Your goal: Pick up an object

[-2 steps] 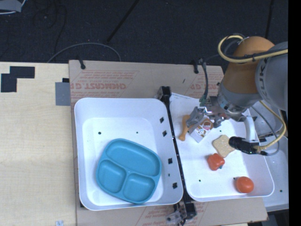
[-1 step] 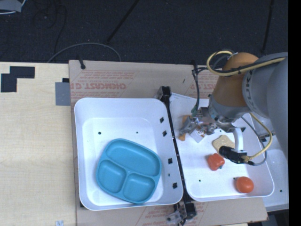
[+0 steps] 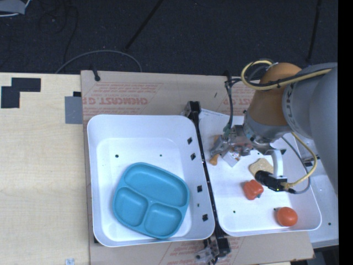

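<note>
Two white bins sit side by side on the bench [image 3: 44, 175]. The left bin [image 3: 102, 142] holds one blue divided plate [image 3: 150, 199]. The right bin [image 3: 309, 217] holds two red-orange pieces, one [image 3: 252, 189] mid-bin and one [image 3: 286, 216] near the front corner, plus a tan piece [image 3: 260, 166]. The pincer [image 3: 229, 145] is down at the right bin's back-left among small clutter; whether it grips anything, I can't tell.

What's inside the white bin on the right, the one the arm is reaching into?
The right bin holds two orange-red pieces, a tan piece and small clutter near the divider. The arm covers the bin's far corner, so anything there is hidden.
</note>
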Motion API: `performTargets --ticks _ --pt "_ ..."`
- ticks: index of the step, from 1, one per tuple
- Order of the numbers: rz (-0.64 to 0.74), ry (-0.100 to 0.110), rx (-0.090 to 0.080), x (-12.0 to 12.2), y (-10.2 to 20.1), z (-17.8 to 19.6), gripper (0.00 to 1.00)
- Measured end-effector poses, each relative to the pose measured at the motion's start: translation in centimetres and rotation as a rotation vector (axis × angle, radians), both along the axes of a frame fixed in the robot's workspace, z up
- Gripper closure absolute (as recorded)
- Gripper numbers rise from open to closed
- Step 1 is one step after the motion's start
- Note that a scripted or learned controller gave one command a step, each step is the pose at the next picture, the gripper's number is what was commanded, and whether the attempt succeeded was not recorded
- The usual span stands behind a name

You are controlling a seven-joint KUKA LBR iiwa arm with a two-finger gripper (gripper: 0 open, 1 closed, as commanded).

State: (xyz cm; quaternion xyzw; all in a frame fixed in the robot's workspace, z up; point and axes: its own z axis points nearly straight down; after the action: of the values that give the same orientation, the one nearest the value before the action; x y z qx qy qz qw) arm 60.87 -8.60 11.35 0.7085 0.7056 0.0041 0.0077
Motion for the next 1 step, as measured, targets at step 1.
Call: performTargets --ticks 1 --pt "-0.005 -0.004 -0.004 0.14 -0.28 1.16 1.0"
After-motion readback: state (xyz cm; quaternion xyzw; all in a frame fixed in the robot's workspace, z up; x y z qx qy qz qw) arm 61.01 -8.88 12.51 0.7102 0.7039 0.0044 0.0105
